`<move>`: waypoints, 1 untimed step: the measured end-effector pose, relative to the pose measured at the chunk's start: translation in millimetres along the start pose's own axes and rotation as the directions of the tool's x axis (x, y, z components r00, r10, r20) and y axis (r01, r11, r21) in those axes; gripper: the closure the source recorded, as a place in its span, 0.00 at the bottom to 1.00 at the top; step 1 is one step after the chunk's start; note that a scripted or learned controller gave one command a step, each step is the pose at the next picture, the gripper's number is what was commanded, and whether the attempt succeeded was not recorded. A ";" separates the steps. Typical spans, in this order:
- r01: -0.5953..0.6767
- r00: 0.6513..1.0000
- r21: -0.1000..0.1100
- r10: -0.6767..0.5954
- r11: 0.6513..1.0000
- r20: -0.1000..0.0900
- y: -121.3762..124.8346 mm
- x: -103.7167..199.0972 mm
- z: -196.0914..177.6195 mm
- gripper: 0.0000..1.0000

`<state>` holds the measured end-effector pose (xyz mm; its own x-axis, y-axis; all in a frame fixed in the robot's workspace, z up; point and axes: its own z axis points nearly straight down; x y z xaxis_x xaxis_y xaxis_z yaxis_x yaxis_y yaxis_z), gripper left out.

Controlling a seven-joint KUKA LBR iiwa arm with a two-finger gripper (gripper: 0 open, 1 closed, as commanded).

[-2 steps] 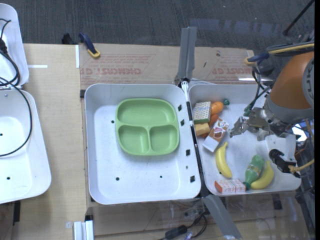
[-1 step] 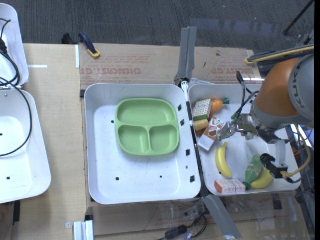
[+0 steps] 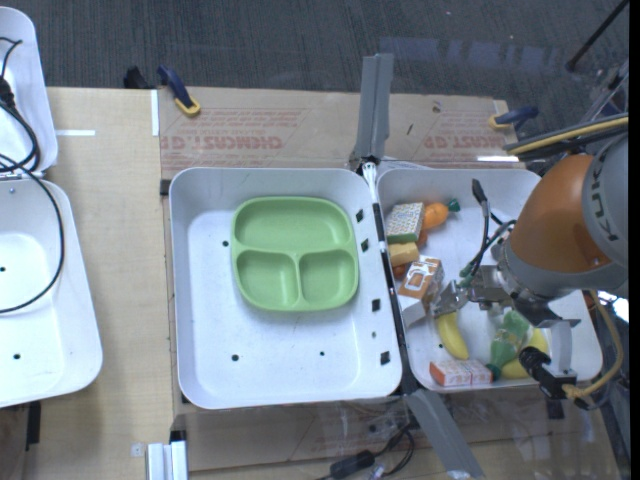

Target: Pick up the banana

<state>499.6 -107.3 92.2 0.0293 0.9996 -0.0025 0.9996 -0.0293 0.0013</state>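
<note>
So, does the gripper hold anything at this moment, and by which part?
It cannot be told. The gripper sits just above the upper end of the banana in the right bin, but a hold is not visible.

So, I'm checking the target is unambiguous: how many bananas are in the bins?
1 clearly: a banana in the right bin, lower middle, just below the end effector. A yellow item near the bin's lower right corner, partly behind the arm, might be another; I cannot tell.

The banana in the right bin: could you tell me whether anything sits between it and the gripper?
Nothing visible does. The gripper is right above the upper end of the banana in the right bin. An orange-and-white carton lies just up and left of them, beside the path rather than across it.
</note>
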 end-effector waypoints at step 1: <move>0.022 1.000 0.004 -0.022 1.000 -0.003 -22.5 -5.5 -11.6 0.00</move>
<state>477.0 -112.1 103.8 0.0070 1.0000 0.0005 1.0000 -0.0070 -0.0026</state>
